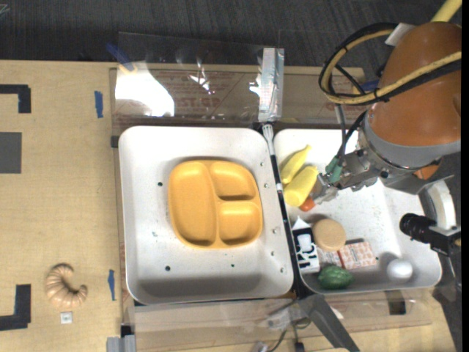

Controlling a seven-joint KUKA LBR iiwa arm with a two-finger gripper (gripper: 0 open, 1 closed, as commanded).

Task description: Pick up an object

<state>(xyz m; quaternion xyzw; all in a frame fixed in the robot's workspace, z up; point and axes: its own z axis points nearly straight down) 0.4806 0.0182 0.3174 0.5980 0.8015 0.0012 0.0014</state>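
Observation:
My gripper [327, 185] reaches down into the right bin [381, 211] from the right, under the grey arm with its orange band. Its tip sits right beside a yellow banana-shaped toy [297, 176] at the bin's left wall, above a small orange piece [307, 205]. Whether it touches either one is unclear. In front of it lie a tan round object [329, 234], a red and white packet [357, 255], a green object [335, 276], a black and white box [305, 249] and a silver ball [400, 269].
The left bin [139, 218] holds a yellow divided plate [215, 201]. A croissant-like toy [65, 285] lies on the wooden bench at the far left. A clear plastic sheet [190, 86] stands behind the bins. Yellow and black cables loop above the arm.

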